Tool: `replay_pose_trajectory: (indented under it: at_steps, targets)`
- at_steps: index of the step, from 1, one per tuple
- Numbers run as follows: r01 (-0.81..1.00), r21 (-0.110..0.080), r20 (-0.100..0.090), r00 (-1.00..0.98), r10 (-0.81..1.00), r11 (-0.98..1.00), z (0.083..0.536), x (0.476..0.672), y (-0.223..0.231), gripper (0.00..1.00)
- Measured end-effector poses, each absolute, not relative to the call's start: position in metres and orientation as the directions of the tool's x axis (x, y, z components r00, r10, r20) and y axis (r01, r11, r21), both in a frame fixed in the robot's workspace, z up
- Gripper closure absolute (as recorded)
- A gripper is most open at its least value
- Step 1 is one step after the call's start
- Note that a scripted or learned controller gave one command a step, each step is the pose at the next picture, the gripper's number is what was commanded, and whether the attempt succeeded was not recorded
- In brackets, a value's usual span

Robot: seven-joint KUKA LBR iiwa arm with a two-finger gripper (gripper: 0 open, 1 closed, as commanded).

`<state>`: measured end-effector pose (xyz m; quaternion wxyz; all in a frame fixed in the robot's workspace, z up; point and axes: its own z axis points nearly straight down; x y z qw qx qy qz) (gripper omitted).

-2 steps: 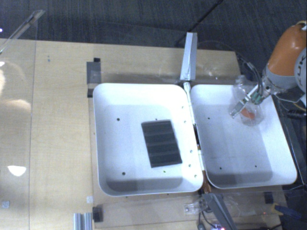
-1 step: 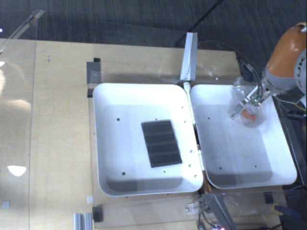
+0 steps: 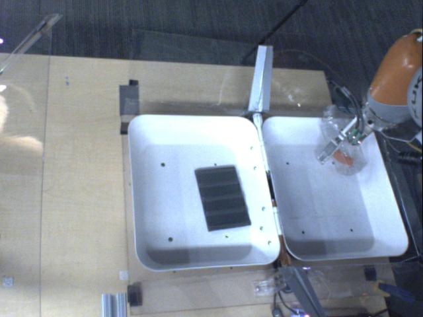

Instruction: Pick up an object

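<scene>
A dark grey ribbed rectangular block (image 3: 223,197) lies flat in the middle of the left bin (image 3: 152,177). In the right bin (image 3: 330,223), near its far right corner, sits a clear, glassy object (image 3: 349,164) with a small orange-red piece (image 3: 342,157) in or behind it. My gripper (image 3: 338,147) reaches down from the right, right over that clear object, and its metal tip overlaps it. The clear plastic blurs the outlines there, so I cannot tell whether anything is held.
A grey metal bar (image 3: 260,78) stands at the back between the two bins. The arm's orange band (image 3: 396,71) hangs over the right bin's far right corner. Cables (image 3: 297,292) and clamps lie at the bench's front edge. A black bracket (image 3: 129,101) sits behind the left bin.
</scene>
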<state>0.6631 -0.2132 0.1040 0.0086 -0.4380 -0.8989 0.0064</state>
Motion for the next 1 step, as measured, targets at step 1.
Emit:
replay_pose_trajectory:
  at_steps: [1]
  targets:
    - [0.718,0.006,-0.006,-0.696,0.718,0.696,0.1813,0.6562,-0.1231,1.0]
